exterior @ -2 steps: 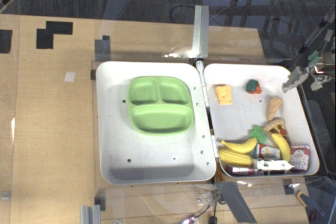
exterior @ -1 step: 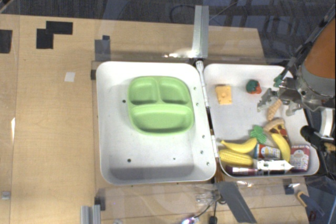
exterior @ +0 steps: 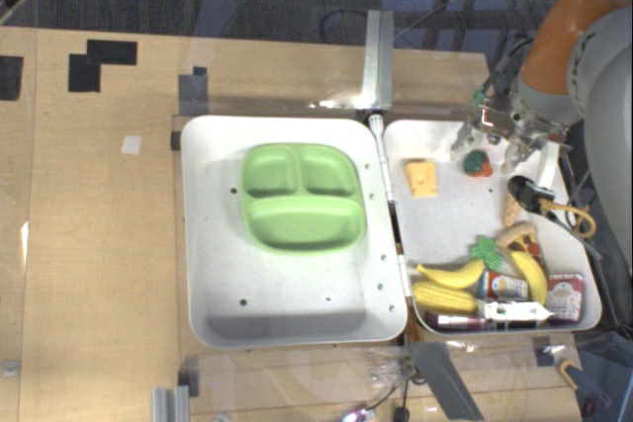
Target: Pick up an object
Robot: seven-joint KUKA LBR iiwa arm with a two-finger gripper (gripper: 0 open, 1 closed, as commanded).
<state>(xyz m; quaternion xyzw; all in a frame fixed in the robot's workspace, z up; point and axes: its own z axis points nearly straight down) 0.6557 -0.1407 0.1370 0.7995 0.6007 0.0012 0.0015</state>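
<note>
Wooden desk point(exterior: 89, 242) carries two white bins side by side. Taking the right bin point(exterior: 445, 232) as the landmark: a small red and green toy point(exterior: 479, 164) lies near its back wall, just beneath the claw point(exterior: 495, 145), whose fingers stand apart on either side above it, not gripping it. A yellow cheese block point(exterior: 421, 179) sits left of the toy. Bananas point(exterior: 450, 275), corn point(exterior: 442, 296) and a marker point(exterior: 495, 314) crowd its front edge. The left bin point(exterior: 213, 292) holds a green divided plate point(exterior: 300, 196).
</note>
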